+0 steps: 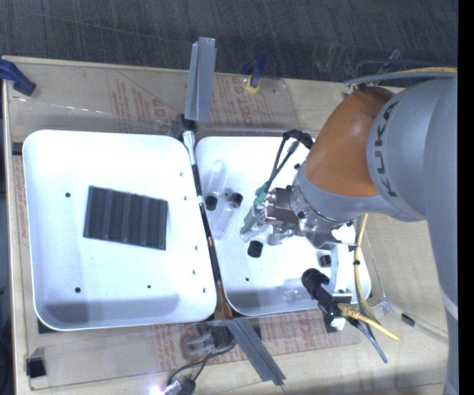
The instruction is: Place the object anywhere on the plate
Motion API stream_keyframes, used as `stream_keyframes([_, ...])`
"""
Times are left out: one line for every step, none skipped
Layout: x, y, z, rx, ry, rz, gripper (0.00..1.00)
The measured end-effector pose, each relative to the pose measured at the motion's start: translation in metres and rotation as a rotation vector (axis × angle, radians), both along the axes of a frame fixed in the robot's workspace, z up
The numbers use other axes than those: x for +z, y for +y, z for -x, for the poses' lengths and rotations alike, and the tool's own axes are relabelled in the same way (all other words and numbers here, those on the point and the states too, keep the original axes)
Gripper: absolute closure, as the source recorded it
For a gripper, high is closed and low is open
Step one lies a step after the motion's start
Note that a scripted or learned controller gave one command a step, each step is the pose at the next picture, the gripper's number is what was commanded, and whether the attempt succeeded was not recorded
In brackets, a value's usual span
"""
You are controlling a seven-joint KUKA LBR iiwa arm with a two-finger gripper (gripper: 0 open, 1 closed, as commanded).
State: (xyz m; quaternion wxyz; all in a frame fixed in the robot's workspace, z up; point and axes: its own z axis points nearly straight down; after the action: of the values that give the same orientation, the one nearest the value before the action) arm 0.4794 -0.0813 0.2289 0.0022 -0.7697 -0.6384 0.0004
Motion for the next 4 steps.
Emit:
stream_keyframes([-0.025,0.074,-0.037,0.038,0.001,0.003,1.00])
stream_keyframes([-0.033,0.160,0.004,0.011,0.004,0.004,1.00])
stream_keyframes([-0.091,0.200,-0.028,-0.537,0.006,0.006,1.00])
stream_keyframes([-0.008,0.160,-0.026,-0.244,-0.001,0.002,1.00])
